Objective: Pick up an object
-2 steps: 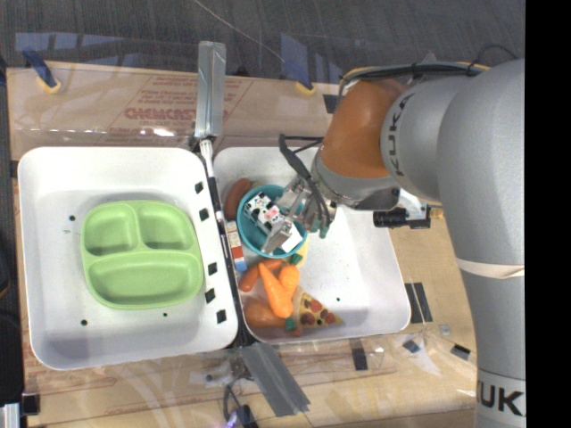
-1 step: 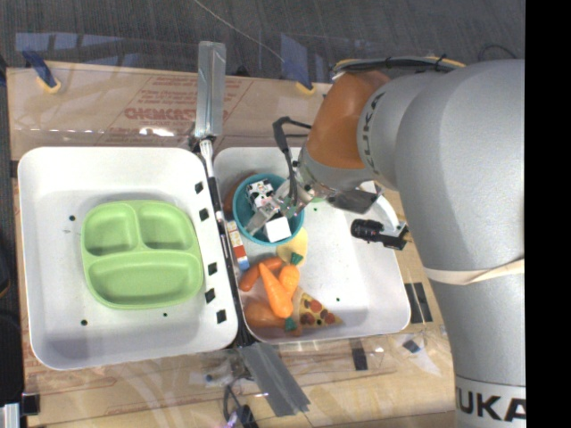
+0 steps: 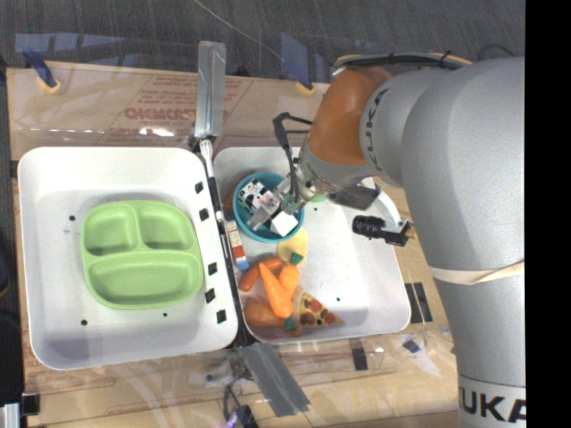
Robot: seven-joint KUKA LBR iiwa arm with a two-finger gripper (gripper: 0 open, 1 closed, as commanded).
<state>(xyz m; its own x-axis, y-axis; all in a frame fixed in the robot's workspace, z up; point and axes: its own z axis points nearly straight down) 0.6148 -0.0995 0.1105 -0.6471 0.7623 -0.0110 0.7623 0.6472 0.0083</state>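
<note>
Camera view looks down on two shallow white bins set side by side on the surface. The left bin (image 3: pixel 45 239) carries a green divided plate (image 3: pixel 140 253) with three compartments, lying flat near its middle. The right bin (image 3: pixel 375 283) carries the loose things, all crowded toward its left half: a teal bowl (image 3: pixel 245 226) near the upper left, a yellow piece (image 3: pixel 294 246) just below and right of the bowl, two carrots (image 3: pixel 279 288) lying across one another below that, a brown rounded piece (image 3: pixel 260 313) touching the carrots from beneath, and a pizza slice (image 3: pixel 314 311) just beside it at the lower edge. A narrow red and white item (image 3: pixel 237 244) lies along the bin's left wall.

The arm (image 3: pixel 446 150) reaches in from the right, its orange band (image 3: pixel 343 123) above the wrist, and the gripper (image 3: pixel 278 208) hangs over the teal bowl — its black and white end sits inside the bowl's outline, covering most of the bowl's inside. Whether the gripper is wide or closed cannot be told from this angle, and nothing can be seen between its tips. A black cable (image 3: pixel 284 132) loops beside the wrist, and a small black part (image 3: pixel 379 228) juts out over the bin's right half.
</note>
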